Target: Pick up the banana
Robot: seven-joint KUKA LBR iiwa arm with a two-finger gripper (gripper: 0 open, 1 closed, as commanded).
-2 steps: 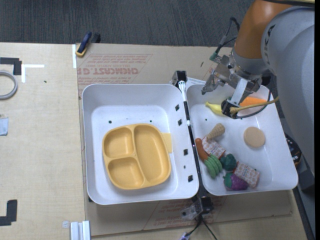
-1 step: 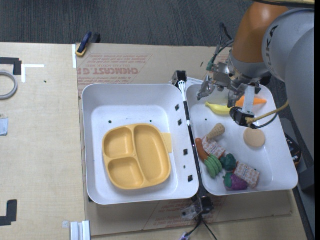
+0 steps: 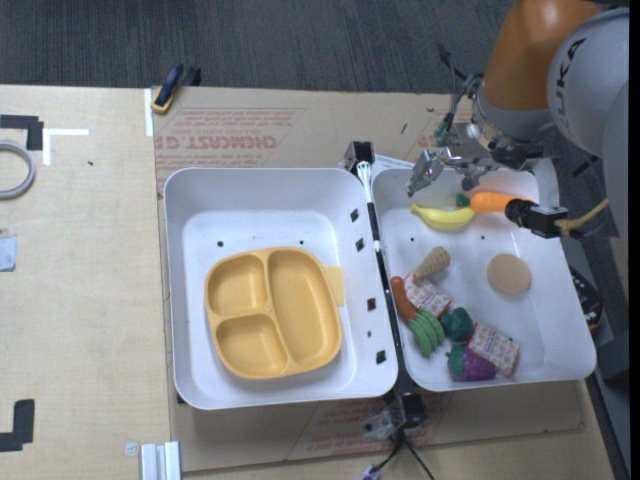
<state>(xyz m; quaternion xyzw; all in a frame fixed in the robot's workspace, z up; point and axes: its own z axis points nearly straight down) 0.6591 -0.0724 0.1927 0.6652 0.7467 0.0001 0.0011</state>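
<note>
The banana (image 3: 443,216) lies in the right bin (image 3: 545,320), at its far end near the wall shared with the left bin (image 3: 250,218), curved side down and touching nothing but the bin floor, as far as can be seen. Just beside it, toward the arm, is an orange carrot (image 3: 486,202), its tip close to the banana's end. The gripper (image 3: 443,180) hangs just over the far side of the banana with its fingers (image 3: 424,172) spread apart and nothing between them; whether they touch the fruit cannot be told. Nearer the camera in the same bin are a tan cone (image 3: 432,262), a round beige disc (image 3: 508,274) well apart from the rest, a reddish sausage (image 3: 402,296) against the inner wall, a small printed packet (image 3: 429,296), a green ribbed piece (image 3: 427,331), a dark green piece (image 3: 459,322), a second packet (image 3: 494,346) and a purple piece (image 3: 471,366), these last ones crowded together at the near end. The left bin holds a yellow plate (image 3: 272,311) with three compartments. Both bins stand on a cardboard sheet (image 3: 230,133) on the pale worktop (image 3: 80,318)
</note>
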